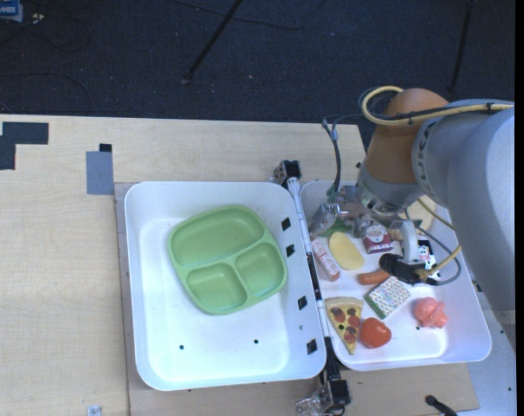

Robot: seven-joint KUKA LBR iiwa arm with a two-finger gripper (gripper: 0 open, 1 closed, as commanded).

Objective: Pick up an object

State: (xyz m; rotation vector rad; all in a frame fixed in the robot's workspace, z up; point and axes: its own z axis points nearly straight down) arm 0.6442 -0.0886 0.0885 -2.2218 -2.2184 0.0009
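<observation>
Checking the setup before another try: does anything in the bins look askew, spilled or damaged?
Nothing looks spilled or broken. The green divided plate sits turned askew in the left bin; toy foods lie jumbled in the right bin.

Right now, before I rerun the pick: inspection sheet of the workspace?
Surface: wooden bench bearing left bin and right bin.
Job's things: in right bin, pizza slice, red tomato, pink lump, yellow oval, checkered block.
Clutter: green divided plate in left bin.
Grippers: gripper over right bin's far end.
Cables: dark cable upright by the bins' far seam.
Surroundings: dark floor beyond bench; grey patch on bench, left.
</observation>
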